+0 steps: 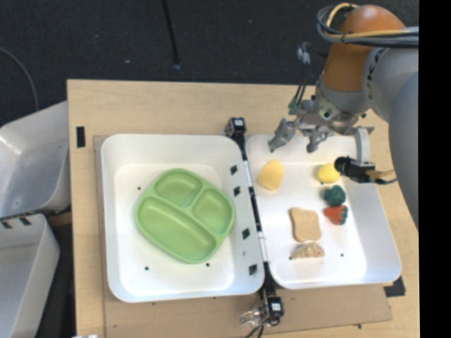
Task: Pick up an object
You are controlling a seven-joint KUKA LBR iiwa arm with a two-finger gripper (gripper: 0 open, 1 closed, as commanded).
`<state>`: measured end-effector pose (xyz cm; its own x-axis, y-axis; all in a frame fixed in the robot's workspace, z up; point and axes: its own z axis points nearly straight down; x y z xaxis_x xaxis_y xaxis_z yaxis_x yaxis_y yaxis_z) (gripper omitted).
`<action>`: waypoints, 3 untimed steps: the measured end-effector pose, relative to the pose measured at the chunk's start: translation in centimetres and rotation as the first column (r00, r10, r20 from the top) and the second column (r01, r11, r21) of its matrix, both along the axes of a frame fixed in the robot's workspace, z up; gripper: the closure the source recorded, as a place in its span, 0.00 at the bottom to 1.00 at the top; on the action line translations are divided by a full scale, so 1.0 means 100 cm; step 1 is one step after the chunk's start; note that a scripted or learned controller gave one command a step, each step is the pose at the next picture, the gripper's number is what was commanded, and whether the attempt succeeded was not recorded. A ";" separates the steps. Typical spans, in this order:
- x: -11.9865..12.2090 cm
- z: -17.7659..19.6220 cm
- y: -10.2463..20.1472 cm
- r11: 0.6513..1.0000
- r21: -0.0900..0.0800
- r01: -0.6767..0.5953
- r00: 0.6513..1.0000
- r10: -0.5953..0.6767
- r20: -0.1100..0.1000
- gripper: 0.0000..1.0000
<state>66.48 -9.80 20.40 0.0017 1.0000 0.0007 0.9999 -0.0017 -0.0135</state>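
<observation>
Yellow rounded object [271, 174] lies in the right bin [373, 259], below the spread, empty gripper [298, 136]; its curved surface may slip from closing fingers during descent.

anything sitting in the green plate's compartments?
No. The green divided plate in the left bin shows bare compartments; the food items, such as the bread slice, lie in the right bin.

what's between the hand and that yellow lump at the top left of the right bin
Nothing visible. The hand hangs with fingers apart over the right bin's far edge, and only bare white floor lies between it and the yellow lump.
</observation>
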 end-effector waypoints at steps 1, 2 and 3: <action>0.003 0.009 0.000 1.000 -0.001 -0.002 1.000 0.002 0.015 0.00; 0.004 -0.053 -0.006 1.000 -0.003 0.000 1.000 0.000 0.009 0.00; 0.004 -0.104 -0.008 1.000 -0.003 0.002 1.000 -0.002 0.012 0.00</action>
